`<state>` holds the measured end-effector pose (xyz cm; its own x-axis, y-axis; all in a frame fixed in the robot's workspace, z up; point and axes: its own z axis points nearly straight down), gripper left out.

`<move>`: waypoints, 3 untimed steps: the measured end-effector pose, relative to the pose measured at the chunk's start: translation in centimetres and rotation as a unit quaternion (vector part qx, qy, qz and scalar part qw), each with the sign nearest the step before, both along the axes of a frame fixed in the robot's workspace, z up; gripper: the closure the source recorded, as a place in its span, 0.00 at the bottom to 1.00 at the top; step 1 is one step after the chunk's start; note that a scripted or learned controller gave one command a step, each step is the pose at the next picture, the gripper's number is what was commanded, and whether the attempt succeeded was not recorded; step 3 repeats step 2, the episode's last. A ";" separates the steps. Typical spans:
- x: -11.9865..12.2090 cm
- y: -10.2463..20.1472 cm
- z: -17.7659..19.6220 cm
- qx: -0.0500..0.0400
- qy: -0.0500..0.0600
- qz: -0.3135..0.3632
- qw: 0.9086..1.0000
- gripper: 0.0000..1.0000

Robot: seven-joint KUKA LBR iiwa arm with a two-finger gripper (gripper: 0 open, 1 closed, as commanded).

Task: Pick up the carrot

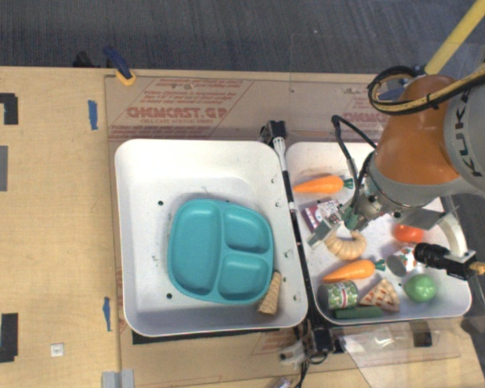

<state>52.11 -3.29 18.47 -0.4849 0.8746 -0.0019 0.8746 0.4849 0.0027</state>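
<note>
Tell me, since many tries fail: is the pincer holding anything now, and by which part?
It cannot be told. The pincer hangs low over the right bin, between the two carrots, above the croissant, but no object shows between its tips.

Robotics lab: cardboard-topped bench (48, 241) w/ tape marks, two white bins (137, 297), cabling.

Grey arm (436, 148) in from the right, gripper (357, 217) low, angled leftward.

Wooden bench (48, 241), grey carpet (226, 14) (dim)
</note>
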 end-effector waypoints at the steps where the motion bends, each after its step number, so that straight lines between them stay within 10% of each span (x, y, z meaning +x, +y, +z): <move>1: -4.2 -0.5 0.0 0.000 0.002 0.021 1.000 0.00; 2: -4.1 -6.7 -7.2 -0.001 0.001 0.073 0.997 0.00; 3: -4.1 -6.7 -7.2 -0.001 0.001 0.073 0.997 0.00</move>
